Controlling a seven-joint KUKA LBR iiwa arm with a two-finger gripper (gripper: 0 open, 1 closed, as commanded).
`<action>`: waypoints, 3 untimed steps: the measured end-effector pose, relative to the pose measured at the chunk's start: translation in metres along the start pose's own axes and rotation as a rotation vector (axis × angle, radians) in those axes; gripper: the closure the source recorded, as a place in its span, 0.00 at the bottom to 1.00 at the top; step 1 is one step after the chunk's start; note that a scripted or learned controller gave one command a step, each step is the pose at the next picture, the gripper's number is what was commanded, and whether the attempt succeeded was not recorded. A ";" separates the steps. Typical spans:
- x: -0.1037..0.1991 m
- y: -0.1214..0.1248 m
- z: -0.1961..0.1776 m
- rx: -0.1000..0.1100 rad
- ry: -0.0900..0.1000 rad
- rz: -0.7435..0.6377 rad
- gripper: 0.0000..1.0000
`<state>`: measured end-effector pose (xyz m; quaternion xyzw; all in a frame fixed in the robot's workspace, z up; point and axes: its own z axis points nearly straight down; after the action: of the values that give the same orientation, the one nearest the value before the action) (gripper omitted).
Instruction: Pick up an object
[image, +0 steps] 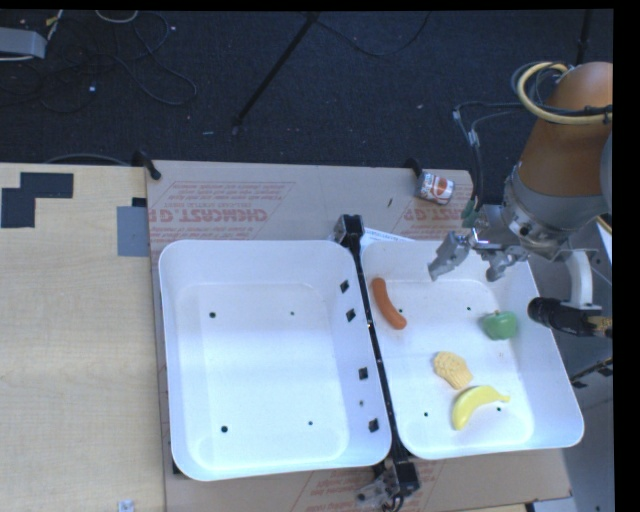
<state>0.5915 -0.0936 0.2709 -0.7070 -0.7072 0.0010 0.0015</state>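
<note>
Four objects lie in the right bin (560, 425): an orange-red sausage (388, 303) near its left wall, a green round piece (499, 325) toward the right, a yellow corn-like lump (452, 369) in the middle, and a yellow banana (477, 404) near the front. My gripper (470, 264) hovers over the bin's back edge, open, its fingers spread apart with nothing between them. It is above and behind the green piece, and to the right of the sausage.
The left bin (175, 300) stands beside the right one, with a black divider (365, 340) between them. A small can (436, 187) lies on the cardboard behind the bins. Pale wood bench surface (70, 350) stretches to the left.
</note>
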 end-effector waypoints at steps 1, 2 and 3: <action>-0.033 -0.043 0.065 0.006 0.000 0.004 0.00; -0.063 -0.094 0.181 0.007 0.002 0.004 0.00; -0.044 -0.087 0.184 0.000 0.001 -0.001 0.00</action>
<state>0.5043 -0.1377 0.0872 -0.7067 -0.7075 0.0008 0.0021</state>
